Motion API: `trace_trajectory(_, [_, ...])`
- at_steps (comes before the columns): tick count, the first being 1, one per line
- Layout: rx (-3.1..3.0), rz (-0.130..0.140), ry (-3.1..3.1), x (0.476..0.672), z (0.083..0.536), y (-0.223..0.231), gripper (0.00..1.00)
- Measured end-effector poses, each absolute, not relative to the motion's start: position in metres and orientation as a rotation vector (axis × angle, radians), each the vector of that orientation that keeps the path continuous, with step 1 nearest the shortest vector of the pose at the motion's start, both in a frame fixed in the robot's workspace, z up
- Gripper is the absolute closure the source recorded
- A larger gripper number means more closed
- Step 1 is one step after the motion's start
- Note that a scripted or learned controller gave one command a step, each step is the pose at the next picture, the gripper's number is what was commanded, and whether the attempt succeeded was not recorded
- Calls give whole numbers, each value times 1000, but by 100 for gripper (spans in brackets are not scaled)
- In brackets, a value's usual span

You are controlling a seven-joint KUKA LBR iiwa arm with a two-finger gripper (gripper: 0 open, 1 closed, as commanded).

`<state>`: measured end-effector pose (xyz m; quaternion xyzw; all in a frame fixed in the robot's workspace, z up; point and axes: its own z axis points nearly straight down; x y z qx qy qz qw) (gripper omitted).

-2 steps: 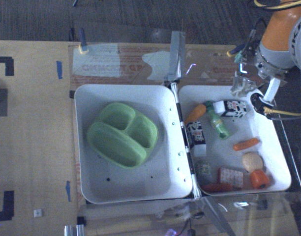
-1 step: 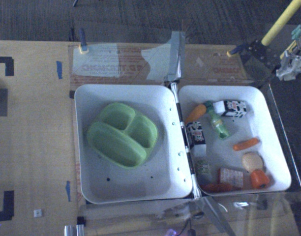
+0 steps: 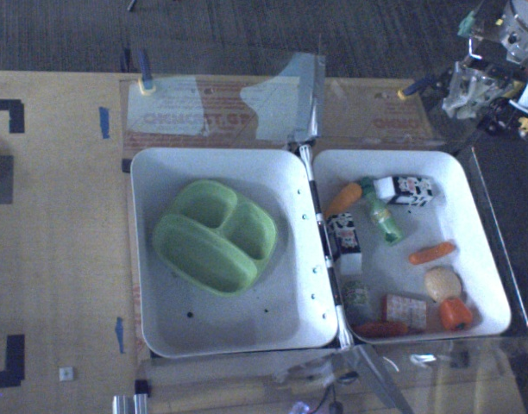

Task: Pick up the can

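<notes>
White-black can (image 3: 343, 233) | upright-looking, long axis near-vertical in view | right bin (image 3: 484, 231)

Robot body at upper right corner of camera view, blurred by glare. Gripper (image 3: 471, 93): pale grey-white metal assembly, boxy, with dark gaps between parts. Above it, wrist section light grey to white, rounded, with orange patch at top edge of view. Small teal-green fitting on left side of wrist. Thin dark cables or tubing run along the assembly. Bluish tint on rightmost housing. Finer detail, screws, markings too blurred to tell.
</notes>
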<state>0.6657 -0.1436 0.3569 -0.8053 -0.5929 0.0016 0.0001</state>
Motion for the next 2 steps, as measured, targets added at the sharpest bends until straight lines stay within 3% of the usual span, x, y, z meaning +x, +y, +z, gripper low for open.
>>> trace_trajectory(1, [-2518, 7, -1873, 653, 239, -100, 100])
trace_trajectory(2, [-2529, 9, -1855, 649, 180, -142, 100])
